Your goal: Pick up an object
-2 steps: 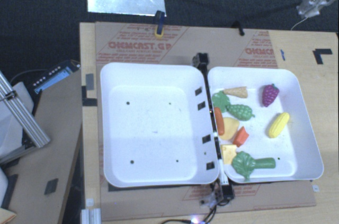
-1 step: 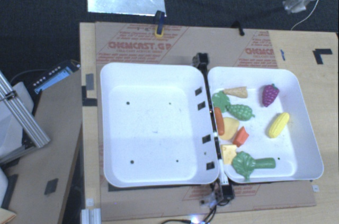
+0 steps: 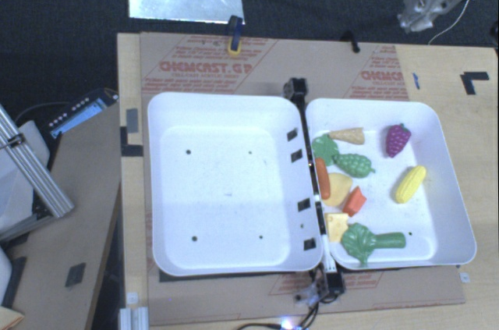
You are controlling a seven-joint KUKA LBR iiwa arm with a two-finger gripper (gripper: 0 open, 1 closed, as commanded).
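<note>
- Camera view, right bin [image 3: 448,157]: toy foods clustered in the left and centre part.
- Purple grape bunch [image 3: 398,139] near the far side, lying well apart from the rest, with a yellow corn cob [image 3: 410,184] below it, tilted, toward the right wall.
- Tan wedge-shaped piece [image 3: 348,136] at the far left, a green leafy piece [image 3: 324,147] just beside it, a knobbly green piece [image 3: 355,163] touching that.
- Orange carrot [image 3: 323,174] lying along the left wall; a pale yellow rounded piece [image 3: 337,186] next to it, an orange-red wedge [image 3: 355,201] leaning against that.
- Yellow cheese block [image 3: 337,226] near the front left corner, touching a green broccoli [image 3: 371,240] lying on its side, stalk pointing right.
- Gripper [image 3: 425,2] parked at the top right, off the bench over dark floor, well apart from every toy; cannot tell how the jaws stand, blurred metal only.
- Bare floor of the bin between corn cob and broccoli and along the right wall.
- Left bin [image 3: 218,180] beside it, joined by a black hinge strip [image 3: 308,172].
</note>
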